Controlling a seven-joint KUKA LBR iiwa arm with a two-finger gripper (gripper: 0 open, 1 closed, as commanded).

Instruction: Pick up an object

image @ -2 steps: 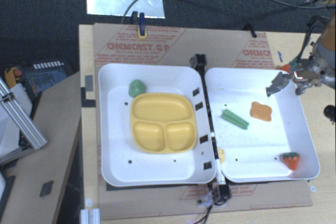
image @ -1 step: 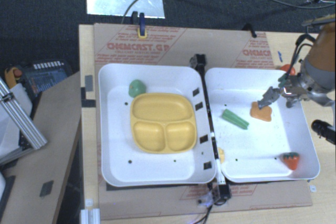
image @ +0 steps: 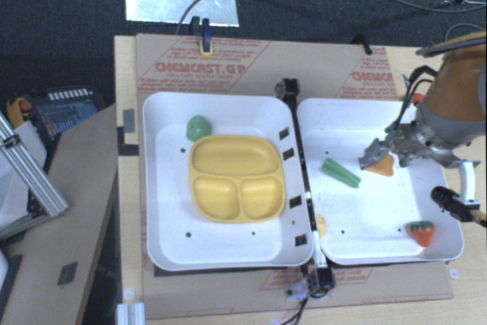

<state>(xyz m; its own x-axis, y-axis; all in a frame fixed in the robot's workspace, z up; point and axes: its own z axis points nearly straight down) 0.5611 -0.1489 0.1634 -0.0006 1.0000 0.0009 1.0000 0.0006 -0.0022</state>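
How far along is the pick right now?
Done: the gripper is down in the right white bin, at the orange wedge-shaped piece. In hand: nothing visibly lifted; grasp unclear. Left: lifting it. The green stick and red-orange toy lie untouched.

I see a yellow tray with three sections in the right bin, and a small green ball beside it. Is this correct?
Not quite. The camera view shows the yellow tray in the left bin, not the right one. The rest holds: it has three sections, and the small green ball lies beside it.
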